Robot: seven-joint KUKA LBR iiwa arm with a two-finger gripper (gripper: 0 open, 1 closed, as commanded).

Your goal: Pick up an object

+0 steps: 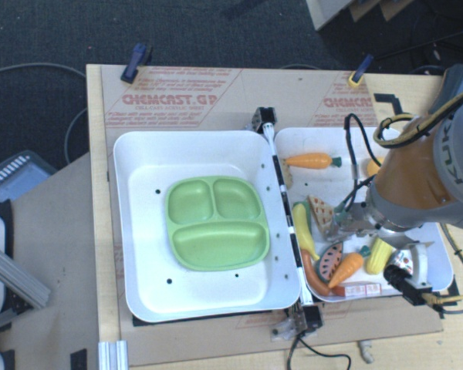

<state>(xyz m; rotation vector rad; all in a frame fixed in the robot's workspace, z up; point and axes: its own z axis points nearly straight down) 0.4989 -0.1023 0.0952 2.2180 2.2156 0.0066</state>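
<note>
From above, the bench [177,99] carries two white bins: the left bin [139,206] holds a green divided plate [216,223], and the right bin [324,139] holds toy food, among it a carrot [309,160] near the far wall, a yellow banana [303,230] along the left wall and a smaller carrot [347,268] near the front. The grey arm [417,183] reaches over the right bin, its tool [346,220] low among the food near the middle; how the tool stands, wide or narrow, cannot be told.
</note>
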